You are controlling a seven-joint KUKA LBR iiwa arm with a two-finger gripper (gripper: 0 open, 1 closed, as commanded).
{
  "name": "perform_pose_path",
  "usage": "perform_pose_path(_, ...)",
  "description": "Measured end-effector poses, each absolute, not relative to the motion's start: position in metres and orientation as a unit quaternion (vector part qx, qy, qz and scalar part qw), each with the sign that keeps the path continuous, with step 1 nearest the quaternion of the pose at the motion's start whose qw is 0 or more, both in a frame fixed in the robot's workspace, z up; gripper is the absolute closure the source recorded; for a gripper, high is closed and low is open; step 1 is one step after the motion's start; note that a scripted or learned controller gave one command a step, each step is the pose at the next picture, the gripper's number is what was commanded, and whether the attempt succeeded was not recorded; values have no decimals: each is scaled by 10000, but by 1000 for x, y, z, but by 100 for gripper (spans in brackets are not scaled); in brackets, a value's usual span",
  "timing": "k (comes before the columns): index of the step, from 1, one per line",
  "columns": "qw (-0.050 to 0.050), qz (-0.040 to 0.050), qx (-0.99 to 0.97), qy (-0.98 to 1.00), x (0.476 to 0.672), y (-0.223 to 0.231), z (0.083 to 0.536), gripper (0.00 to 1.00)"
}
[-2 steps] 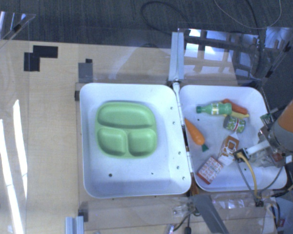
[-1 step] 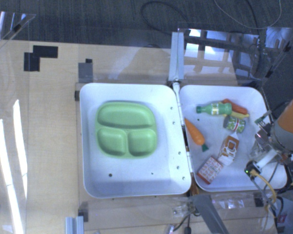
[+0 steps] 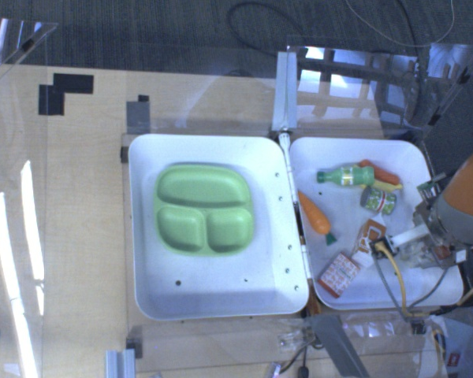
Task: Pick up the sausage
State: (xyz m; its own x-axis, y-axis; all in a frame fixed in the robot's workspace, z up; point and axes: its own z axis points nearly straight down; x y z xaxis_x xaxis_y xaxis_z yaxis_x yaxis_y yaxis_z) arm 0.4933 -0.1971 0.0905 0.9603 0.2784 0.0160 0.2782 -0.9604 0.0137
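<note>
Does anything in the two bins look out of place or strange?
Nothing looks spilled or damaged. The green bottle lies on its side in the right bin, against the sausage. The green tray sits squarely in the left bin.

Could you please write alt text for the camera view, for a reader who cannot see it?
The robot arm reaches in over the right white bin, which holds a green bottle, a sausage behind it, a carrot, a small can and a red packet. The left white bin holds a green divided tray.
</note>
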Motion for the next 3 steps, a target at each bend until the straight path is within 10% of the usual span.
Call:
perform_pose_path(1, 54, 54, 9439, 3301, 516, -187, 91, 100)
perform_pose_path(3, 3, 14, 9926, 1218, 489, -183, 134, 100)
